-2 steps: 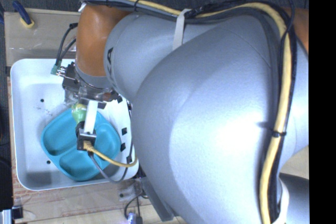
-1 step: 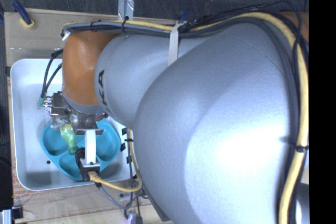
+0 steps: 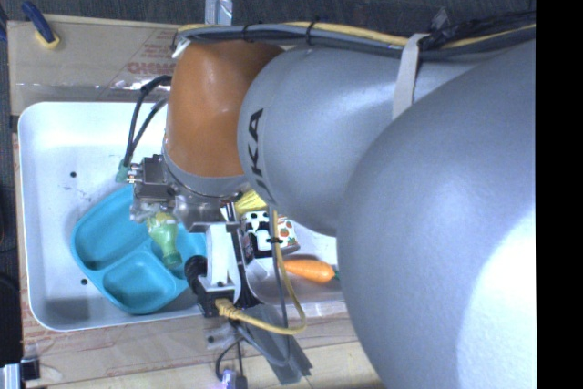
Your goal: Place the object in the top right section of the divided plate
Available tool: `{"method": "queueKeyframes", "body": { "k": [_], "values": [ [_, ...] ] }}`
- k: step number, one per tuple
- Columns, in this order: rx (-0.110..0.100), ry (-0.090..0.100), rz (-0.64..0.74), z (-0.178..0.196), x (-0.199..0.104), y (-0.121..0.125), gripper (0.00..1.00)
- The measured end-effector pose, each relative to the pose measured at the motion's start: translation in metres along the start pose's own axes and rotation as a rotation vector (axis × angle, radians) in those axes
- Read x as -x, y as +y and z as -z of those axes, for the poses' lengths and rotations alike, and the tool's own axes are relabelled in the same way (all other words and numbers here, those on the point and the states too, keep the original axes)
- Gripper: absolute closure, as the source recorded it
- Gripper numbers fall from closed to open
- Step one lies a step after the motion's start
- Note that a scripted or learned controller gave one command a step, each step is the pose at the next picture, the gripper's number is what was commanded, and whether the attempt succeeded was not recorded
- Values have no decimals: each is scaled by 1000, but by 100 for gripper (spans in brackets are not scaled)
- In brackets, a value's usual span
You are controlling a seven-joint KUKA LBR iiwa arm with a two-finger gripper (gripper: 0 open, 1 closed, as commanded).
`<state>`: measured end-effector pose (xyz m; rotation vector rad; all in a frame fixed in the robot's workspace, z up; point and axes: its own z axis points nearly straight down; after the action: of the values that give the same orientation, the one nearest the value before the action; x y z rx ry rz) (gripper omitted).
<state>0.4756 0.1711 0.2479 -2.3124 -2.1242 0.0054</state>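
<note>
blue divided plate (image 3: pixel 114 255) sits in the left bin (image 3: pixel 46 159). pale green translucent object (image 3: pixel 167 239) under the pincer (image 3: pixel 162 223), above the plate. can't tell the pincer's state.

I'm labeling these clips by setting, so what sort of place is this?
Most likely a robotics lab bench set up for pick-and-place trials. A big grey robot arm with an orange band reaches over a shallow white bin that holds a blue divided plate, with a toy carrot nearby.

Glossy blue plastic divided plate (image 3: pixel 123 264)
</note>
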Motion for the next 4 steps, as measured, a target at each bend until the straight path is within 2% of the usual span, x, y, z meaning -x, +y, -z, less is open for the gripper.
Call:
{"method": "queueKeyframes", "body": {
  "k": [1, 2, 3, 4],
  "values": [
    [2, 1, 231, 92, -23, -2, 100],
    [-2, 0, 475, 35, 47, 4, 100],
    [3, -1, 845, 59, -11, 16, 100],
    [0, 1, 508, -126, 9, 2, 100]
  ]
}}
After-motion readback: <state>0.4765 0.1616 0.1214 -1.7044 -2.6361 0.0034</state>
